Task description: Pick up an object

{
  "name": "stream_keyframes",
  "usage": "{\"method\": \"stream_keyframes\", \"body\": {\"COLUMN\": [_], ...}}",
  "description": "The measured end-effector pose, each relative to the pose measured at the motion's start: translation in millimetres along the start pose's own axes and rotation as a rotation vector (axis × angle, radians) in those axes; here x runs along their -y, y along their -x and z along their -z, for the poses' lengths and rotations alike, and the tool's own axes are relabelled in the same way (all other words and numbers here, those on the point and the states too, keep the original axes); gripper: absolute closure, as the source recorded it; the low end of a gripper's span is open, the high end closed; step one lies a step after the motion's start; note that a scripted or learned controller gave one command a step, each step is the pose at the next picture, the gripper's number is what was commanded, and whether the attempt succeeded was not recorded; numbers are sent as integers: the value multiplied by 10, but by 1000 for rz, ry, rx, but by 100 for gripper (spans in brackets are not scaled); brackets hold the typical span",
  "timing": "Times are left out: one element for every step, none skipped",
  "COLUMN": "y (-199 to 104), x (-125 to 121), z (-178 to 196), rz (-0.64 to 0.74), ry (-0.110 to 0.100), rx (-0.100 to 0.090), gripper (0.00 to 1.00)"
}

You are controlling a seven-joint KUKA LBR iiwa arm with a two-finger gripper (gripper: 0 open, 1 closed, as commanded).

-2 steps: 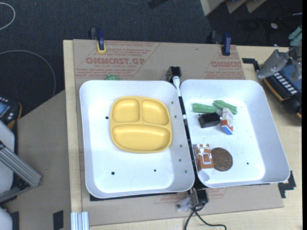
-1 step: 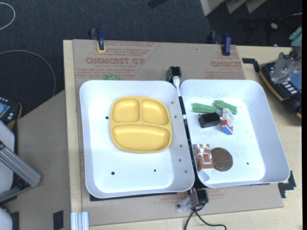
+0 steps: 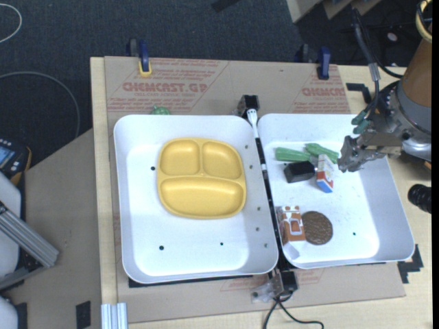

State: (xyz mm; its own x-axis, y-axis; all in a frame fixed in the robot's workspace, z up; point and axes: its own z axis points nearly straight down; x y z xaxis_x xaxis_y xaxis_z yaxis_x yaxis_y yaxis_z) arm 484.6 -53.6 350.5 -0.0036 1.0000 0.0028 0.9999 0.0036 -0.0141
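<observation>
The right bin [image 3: 374,211] holds a green pea pod [image 3: 305,153], a black block [image 3: 299,172], a small red, white and blue carton [image 3: 324,177], an orange-and-white packet [image 3: 292,223] and a brown round cookie [image 3: 317,227]. My gripper [image 3: 350,159] hangs low over the right bin's upper part, just right of the pea pod's end and the carton. I see nothing between its fingers.
A yellow divided plate [image 3: 202,177] lies in the left bin [image 3: 185,252]. Blue clamps [image 3: 143,57] hold the cardboard board at the back edge. A black clip [image 3: 250,105] sits between the bins at the back.
</observation>
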Motion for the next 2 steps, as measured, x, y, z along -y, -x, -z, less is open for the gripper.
{"method": "stream_keyframes", "body": {"y": [-291,-1027], "x": [58,60], "z": [854,502], "rz": [1,5], "ry": [25,9], "rx": [3,1], "gripper": [100,100]}}
